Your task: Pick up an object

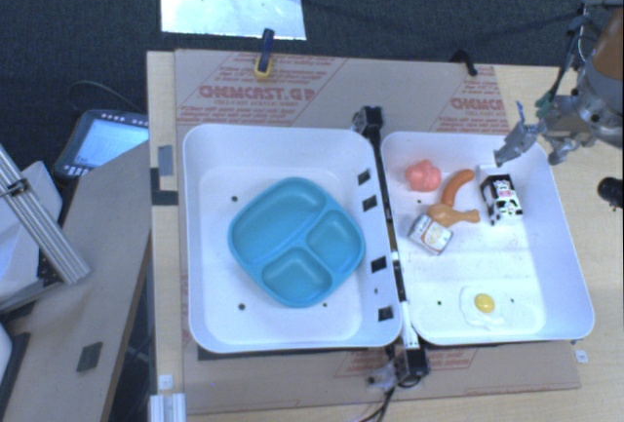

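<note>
Right bin (pixel 570 259), cow-print carton (pixel 501 198) just below open claw (pixel 535 143)

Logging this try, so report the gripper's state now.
Two-finger gripper: jaws spread open, holding nothing, above the right white bin's far right corner.

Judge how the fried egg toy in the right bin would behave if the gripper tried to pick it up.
The fried egg lies flat on the right bin floor, so fingers would probably struggle to get under its thin edge. It looks like light plastic, likely to slide when pushed. Its flat shape should not roll or tip.
</note>
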